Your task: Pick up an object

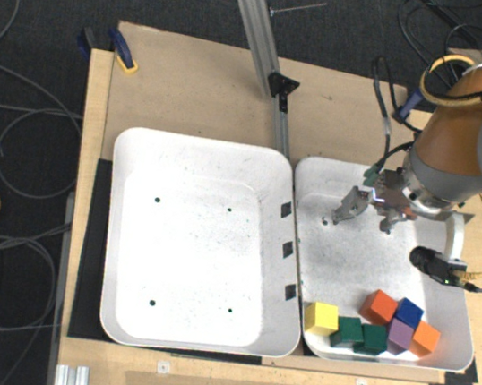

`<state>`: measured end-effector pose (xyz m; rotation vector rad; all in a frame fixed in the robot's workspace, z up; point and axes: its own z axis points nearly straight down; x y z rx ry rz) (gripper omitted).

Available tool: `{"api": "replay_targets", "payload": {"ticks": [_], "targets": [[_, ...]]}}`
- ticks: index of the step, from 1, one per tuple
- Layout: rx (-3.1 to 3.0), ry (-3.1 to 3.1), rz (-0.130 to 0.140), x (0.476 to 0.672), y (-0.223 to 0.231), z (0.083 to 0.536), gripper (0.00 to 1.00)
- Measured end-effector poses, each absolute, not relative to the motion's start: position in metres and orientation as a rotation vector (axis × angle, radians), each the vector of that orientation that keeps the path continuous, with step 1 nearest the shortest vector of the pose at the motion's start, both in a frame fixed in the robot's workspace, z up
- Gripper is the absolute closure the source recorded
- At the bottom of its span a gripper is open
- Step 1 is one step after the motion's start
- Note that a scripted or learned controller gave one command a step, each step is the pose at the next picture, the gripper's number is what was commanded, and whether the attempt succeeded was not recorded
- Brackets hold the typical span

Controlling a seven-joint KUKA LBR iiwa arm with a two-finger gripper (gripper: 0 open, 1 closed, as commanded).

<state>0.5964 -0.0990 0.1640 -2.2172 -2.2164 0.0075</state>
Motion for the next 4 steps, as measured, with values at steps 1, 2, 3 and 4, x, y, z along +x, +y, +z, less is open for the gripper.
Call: {"api": "replay_targets", "payload": {"ticks": [1,2,3,4], "targets": [[-2.215,-2.217,0.007,0.6,-0.092,0.104,0.0],[-2.222,-2.221,-0.004,0.603,-0.092,0.12,1.0],[-2.226,-2.224,-0.005,0.601,-0.1,0.167,1.0],[-2.222,-2.229,-0.008,0.608,-0.09,0.221,1.0]]}}
